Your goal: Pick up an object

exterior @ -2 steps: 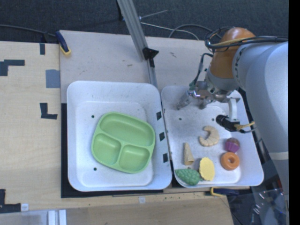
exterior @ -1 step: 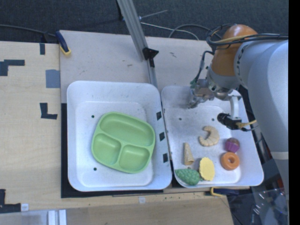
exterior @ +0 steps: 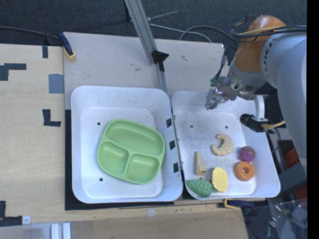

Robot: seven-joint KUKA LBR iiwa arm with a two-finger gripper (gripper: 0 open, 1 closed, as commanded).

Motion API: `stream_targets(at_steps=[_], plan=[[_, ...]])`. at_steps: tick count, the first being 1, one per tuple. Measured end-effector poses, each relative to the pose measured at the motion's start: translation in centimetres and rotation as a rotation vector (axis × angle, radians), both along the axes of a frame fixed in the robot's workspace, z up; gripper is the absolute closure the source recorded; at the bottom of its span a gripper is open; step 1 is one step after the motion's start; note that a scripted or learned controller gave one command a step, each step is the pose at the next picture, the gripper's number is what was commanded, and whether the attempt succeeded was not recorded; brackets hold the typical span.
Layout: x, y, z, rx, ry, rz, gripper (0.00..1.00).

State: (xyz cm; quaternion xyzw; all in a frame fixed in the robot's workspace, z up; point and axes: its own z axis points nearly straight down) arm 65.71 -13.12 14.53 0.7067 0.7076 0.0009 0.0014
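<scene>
While the gripper hovers at the approach step, finger spread impossible to tell, the croissant lies well below the fingertips; the next move calls for descending there.

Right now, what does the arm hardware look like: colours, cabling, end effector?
The arm is bulky, rounded, light grey, with an orange band above the wrist. Thin dark cables loop over that band. The end effector is small, dark grey and metallic; finer detail is too blurred.
</scene>
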Motion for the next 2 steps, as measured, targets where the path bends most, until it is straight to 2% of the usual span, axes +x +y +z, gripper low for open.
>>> stream_targets(at_steps=[2], plan=[[0.8, 0.7, 12.5, 0.000, -0.003, 0.002, 1.00]])
